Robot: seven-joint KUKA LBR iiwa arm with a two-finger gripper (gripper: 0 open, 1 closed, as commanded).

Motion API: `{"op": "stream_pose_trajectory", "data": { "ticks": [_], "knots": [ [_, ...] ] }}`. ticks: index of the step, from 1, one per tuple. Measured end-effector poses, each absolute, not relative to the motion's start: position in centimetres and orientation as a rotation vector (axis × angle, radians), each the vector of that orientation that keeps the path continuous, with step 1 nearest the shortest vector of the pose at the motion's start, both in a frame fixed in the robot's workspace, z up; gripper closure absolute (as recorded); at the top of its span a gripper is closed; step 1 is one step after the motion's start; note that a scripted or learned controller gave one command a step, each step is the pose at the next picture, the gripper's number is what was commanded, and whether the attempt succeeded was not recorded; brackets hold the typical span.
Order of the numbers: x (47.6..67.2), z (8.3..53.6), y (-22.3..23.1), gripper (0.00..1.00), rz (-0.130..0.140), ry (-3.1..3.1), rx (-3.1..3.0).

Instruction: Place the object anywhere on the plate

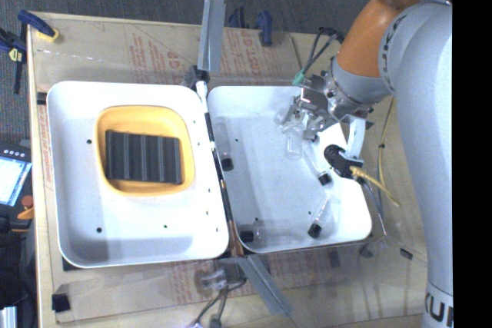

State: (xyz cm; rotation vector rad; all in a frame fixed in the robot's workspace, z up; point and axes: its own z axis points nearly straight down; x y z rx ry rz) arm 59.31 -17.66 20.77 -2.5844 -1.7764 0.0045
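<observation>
Dark and ribbed, the object [144, 156] lies flat inside the rim of the yellow plate [142, 114], which sits in the left bin [77, 226], so the placing looks to me already done. Well apart from it, the gripper [302, 123] hangs over the upper right part of the right bin [261, 196]. Whether it is open or closed I cannot tell, and at most a retreat seems left.

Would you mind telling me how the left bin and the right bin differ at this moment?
The left bin holds a yellow plate with a dark ribbed centre; the right bin holds small black bits. The gripper hangs over the right bin, not the left bin. Both are shallow and white.
</observation>
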Motion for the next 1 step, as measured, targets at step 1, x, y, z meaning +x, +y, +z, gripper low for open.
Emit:
{"op": "stream_pose_trajectory", "data": {
  "ticks": [1],
  "knots": [
    [59.87,20.93,-10.34,1.0,0.007,-2.106,-2.324]
  ]
}}
